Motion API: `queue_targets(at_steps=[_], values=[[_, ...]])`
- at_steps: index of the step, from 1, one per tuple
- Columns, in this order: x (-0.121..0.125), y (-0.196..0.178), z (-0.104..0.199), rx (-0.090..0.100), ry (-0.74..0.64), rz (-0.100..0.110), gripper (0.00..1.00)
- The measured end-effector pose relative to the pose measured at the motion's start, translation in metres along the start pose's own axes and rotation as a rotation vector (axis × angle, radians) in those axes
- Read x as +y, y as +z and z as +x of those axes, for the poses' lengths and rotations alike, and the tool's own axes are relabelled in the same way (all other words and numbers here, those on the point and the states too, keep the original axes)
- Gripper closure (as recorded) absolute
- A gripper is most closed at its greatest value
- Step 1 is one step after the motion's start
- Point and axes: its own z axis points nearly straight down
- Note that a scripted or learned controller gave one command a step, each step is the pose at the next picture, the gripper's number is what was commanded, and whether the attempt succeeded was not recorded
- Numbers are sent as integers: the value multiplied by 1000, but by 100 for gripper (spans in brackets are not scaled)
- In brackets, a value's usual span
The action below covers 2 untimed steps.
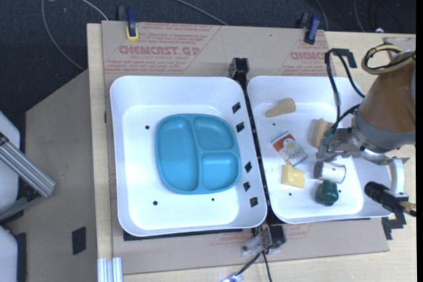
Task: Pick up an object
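Here the counter (99,142) carries two white bins side by side. The left bin (132,201) holds a blue plate (197,153) with three compartments, lying flat near the bin's middle.

The right bin (281,207) holds several small things, placed here relative to the red-and-white box (289,146) near its middle. A pale wedge (281,107) lies above the box, toward the bin's far wall. A yellow block (293,176) lies just below the box. A tan block (322,131) sits to the right of the box and a little above it. A white cylinder (330,172) with a red end lies below and right of the box, and a dark green lump (326,193) sits just under that cylinder, near the bin's front wall.

The arm (390,109) reaches in over the right bin, and its gripper (332,148) hangs to the right of the box, between the tan block and the cylinder, close over both. How far its fingers stand apart I cannot tell, and nothing is seen lifted between them.
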Motion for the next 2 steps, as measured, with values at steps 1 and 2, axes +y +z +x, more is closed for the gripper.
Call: queue_targets(at_steps=[1, 2], values=[[10, -46, -4, 14, -3, 26, 100], [13, -96, -5, 14, -3, 25, 100]])
